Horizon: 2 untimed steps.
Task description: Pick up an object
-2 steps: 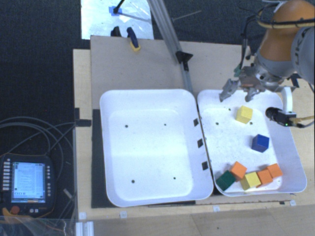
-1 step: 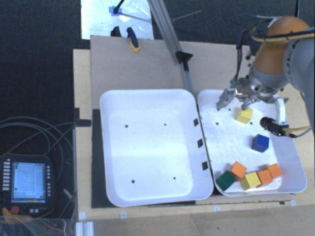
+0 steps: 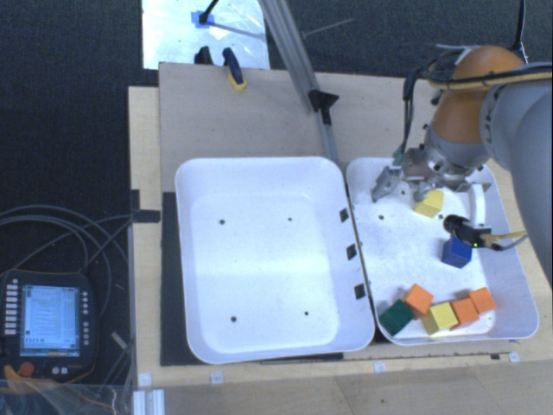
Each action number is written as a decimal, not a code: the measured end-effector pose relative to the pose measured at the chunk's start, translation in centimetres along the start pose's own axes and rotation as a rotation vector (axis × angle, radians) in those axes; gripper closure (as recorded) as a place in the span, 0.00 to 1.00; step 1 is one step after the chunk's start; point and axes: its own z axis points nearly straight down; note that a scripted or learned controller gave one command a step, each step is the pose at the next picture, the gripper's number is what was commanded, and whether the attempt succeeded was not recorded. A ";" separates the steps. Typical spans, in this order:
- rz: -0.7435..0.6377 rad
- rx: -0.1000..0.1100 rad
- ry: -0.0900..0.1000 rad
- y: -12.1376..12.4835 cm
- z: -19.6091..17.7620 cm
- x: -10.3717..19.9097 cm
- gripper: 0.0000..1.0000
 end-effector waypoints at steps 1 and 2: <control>-0.002 -0.007 -0.001 0.2 -1.4 0.0 1.00; -0.002 -0.009 0.000 -0.2 -6.2 0.4 1.00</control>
